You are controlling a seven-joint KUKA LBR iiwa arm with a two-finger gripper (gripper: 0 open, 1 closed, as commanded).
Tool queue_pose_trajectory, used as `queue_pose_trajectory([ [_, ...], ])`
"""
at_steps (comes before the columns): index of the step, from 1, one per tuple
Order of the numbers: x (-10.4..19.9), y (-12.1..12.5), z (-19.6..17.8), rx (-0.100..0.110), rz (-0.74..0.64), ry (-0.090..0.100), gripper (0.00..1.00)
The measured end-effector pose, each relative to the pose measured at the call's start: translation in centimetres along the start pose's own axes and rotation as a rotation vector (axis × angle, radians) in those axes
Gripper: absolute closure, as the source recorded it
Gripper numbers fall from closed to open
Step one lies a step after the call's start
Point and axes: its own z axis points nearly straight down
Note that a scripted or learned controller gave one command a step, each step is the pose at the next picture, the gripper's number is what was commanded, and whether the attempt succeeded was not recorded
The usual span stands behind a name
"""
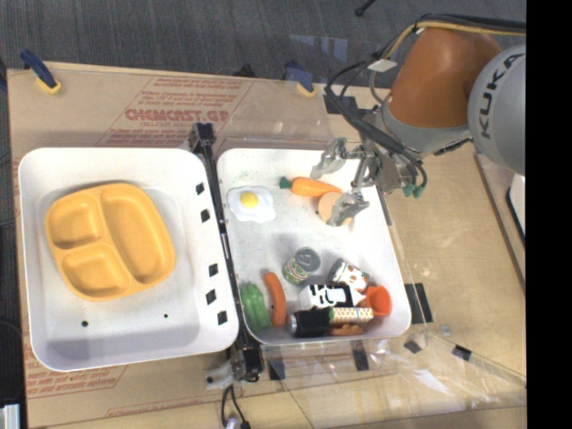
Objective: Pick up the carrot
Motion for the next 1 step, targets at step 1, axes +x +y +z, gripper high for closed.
queue_pose_trajectory([
  [1,-4.49,-2.41,8.33,-0.005,0.0,0.01,0.0],
])
